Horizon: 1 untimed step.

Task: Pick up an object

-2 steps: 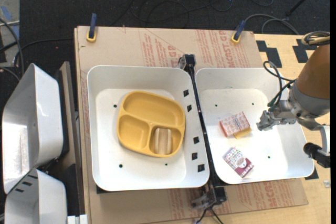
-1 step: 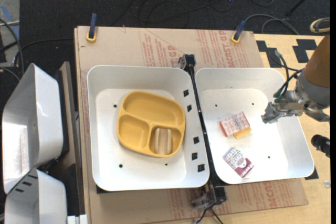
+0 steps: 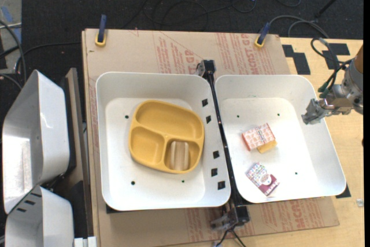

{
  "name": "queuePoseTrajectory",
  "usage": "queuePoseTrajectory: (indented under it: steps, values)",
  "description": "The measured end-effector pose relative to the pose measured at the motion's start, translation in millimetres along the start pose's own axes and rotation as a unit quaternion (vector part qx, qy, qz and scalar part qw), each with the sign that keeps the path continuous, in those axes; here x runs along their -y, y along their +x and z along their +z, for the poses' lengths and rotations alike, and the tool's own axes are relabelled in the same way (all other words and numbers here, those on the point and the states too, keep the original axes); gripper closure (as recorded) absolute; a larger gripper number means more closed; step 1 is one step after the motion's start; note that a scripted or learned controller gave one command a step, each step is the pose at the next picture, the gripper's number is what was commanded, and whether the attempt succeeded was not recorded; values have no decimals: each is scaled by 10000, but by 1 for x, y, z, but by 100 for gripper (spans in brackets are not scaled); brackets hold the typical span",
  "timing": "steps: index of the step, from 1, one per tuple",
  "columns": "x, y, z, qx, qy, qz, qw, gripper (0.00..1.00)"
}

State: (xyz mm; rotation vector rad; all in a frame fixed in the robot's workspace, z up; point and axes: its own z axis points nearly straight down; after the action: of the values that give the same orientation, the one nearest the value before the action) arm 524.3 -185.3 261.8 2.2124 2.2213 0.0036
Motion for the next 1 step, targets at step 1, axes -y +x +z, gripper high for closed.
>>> queuePoseTrajectory:
  steps: [1]
  values:
    - [-1, 0, -40, -2, 7, -4, 10000, 100]
